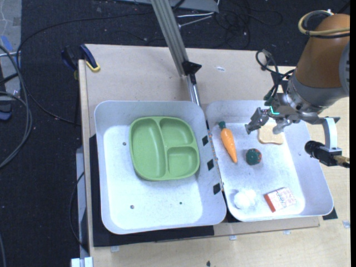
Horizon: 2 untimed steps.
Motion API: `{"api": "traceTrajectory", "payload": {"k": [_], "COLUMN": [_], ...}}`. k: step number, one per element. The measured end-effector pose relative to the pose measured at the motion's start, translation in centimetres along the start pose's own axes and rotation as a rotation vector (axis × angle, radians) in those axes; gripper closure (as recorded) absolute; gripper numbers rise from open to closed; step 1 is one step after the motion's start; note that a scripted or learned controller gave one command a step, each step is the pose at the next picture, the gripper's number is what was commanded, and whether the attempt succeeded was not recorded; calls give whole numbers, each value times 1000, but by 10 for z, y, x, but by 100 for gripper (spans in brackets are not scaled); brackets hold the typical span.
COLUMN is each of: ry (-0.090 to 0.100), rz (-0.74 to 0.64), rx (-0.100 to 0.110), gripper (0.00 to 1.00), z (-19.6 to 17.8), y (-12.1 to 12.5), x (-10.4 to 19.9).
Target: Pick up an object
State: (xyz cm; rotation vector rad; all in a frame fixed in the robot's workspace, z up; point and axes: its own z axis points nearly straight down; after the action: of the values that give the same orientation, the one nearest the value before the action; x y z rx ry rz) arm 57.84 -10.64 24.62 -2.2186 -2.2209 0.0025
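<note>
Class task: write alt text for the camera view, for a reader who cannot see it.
A grey-and-orange robot arm holds its gripper over the right bin, above a slice of toast. That bin also holds a carrot, a dark green ball, a white lump and a small red carton. The left bin holds a green divided plate.

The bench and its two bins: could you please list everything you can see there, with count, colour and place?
Bins: two, white, side by side on the bench.
Divided plate: one, green, in the left bin.
Carrot: one, orange with a green top, at the right bin's left side.
Ball: one, dark green, mid right bin.
Bread slice: one, tan, upper right bin, below the gripper.
Lump: one, white, near the right bin's front.
Small box: one, red and white, right of the lump.
Arm: one, grey and orange, reaching in from the right.
Gripper: one, above the bread slice.
</note>
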Motion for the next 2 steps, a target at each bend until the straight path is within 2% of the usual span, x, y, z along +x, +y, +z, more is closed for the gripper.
{"api": "traceTrajectory", "payload": {"k": [1, 2], "ry": [0, -1], "rz": [0, 1], "rx": [-3, 0], "gripper": [0, 0], "z": [-1, 42], "y": [1, 0], "x": [0, 5]}}
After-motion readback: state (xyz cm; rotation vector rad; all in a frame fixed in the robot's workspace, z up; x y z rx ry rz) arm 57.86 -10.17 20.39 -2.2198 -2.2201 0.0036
